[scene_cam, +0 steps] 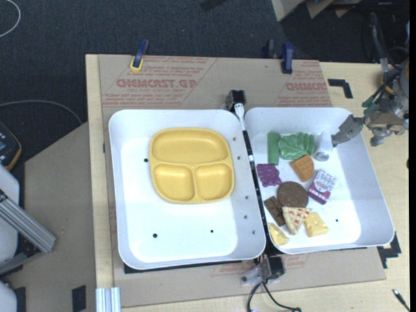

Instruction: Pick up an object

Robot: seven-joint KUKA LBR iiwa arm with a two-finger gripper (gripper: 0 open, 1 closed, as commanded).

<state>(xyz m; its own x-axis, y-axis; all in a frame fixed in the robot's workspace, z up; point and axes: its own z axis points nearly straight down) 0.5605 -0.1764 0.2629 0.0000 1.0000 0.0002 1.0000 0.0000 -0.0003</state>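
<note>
Basically, toy food sits bunched in the right bin (364, 194), center-right of frame: green piece (294, 145), brown disc (292, 194), cheese wedge (316, 225) etc., packed close so any drop likely meets smth. Left bin holds a yellow tray (192, 163), apart. End effector (343, 132) hangs at right bin's upper-right rim, nothing in it; spread can't be judged.

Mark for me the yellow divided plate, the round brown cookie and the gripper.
yellow divided plate (192, 147): camera view, floor of its large upper compartment.
round brown cookie (292, 194): camera view, middle of its top face.
gripper (343, 134): camera view, at its tip.
</note>
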